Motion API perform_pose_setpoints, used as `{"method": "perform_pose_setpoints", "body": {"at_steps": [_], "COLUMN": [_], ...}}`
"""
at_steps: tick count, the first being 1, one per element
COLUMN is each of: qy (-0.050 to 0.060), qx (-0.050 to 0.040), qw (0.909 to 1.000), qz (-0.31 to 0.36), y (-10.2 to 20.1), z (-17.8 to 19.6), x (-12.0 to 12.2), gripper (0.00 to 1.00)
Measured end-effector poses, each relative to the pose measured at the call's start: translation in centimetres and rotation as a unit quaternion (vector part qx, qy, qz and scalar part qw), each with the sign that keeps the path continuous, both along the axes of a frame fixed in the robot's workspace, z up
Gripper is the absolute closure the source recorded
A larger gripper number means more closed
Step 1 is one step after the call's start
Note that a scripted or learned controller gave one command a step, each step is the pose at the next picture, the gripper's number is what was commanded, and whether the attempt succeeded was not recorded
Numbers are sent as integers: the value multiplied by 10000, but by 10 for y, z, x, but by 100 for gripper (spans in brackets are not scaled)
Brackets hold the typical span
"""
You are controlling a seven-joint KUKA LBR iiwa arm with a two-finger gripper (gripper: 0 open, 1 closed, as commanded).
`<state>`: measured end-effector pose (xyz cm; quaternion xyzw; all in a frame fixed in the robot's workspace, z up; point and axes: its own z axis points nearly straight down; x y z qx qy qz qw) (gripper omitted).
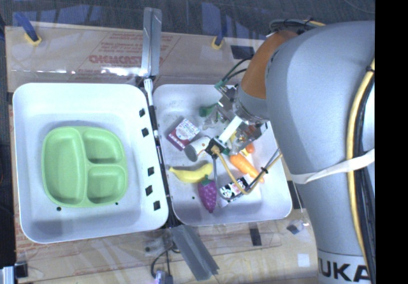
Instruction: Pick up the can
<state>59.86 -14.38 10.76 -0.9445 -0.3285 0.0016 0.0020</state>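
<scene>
Jaws (215, 147) low in right bin (271, 206), state unclear, can (183, 133) just beside, banana (191, 173) below.

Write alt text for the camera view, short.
A grey KUKA arm reaches from the right into the right bin, its gripper low over a can, banana, grapes and carrot. The left bin holds a green divided tray.

Grey KUKA arm (325, 104)
Orange band (255, 72) above wrist, yellow cable (364, 117), white strap (338, 168), black KUKA lettering (344, 271).
</scene>
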Motion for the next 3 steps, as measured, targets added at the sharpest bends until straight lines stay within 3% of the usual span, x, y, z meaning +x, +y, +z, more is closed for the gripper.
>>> {"method": "perform_pose_setpoints", "body": {"at_steps": [1,2,3], "qy": [24,-13,-3], "qx": [13,-7,-5], "qw": [10000,9976,9977], "qz": [49,-688,-682], "y": [2,-21,-21], "z": [9,152,151], "x": [0,-1,-2], "gripper": [100,100,0]}}
